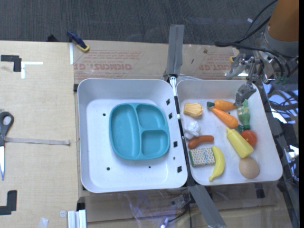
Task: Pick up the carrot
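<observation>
Nearest to me, at the front edge of the right bin [270, 177], lie a brown egg-like ball [248, 167] and a yellow banana [217, 163], with a small speckled box [202, 156] just beside the banana. Further back in this same bin I see a sausage [201, 141], a white crumpled lump [192, 127], a yellow ridged piece [193, 109], a yellow bottle shape [239, 143] and a red tomato [249, 137] touching it. The carrot [225, 117] lies in the back half of this bin, its long axis going at a slant from back-left to front-right, with the green top [244, 119] at the right end. A second, smaller orange piece [223, 105] lies just behind it, more level, so the two could be confused. The gripper [243, 95] hangs above the back right part of the bin, and the carrot is just to the front and left of it, very near. Whether its fingers are spread or pressed together, I cannot tell; they are dark and blurred against the cables. I judge the coming move needs a short shift forward-left and a turn across the carrot's slant. The left bin [90, 141] holds one teal divided plate [139, 131], with nothing in its three compartments.
</observation>
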Controlling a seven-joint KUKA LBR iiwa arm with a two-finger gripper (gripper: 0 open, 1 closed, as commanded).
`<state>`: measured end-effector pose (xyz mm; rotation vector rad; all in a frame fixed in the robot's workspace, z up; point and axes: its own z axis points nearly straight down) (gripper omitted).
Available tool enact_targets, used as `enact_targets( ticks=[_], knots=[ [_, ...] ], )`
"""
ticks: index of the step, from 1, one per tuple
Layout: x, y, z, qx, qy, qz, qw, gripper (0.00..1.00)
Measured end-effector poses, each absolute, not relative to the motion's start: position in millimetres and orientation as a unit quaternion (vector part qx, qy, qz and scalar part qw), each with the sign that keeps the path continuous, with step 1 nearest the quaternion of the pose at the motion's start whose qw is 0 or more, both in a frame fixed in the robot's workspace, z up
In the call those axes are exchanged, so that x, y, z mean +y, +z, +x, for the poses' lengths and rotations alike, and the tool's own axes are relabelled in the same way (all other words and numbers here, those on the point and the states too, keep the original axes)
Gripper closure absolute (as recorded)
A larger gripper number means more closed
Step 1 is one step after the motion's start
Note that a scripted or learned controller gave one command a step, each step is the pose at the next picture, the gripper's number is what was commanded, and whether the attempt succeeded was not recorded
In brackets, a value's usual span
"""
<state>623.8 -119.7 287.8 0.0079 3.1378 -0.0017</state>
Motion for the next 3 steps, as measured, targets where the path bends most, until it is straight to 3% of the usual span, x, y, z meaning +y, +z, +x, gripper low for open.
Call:
enact_targets(
  ticks=[1,2,3],
  knots=[
    [-105,106,637.2,0.998,-0.0001,0.058,0.001,0.0],
    [-167,94,590.1,0.99,-0.0003,0.141,0.003,0.0],
    [-166,105,592.8,0.99,-0.0009,0.139,0.006,1.0]
  ],
)
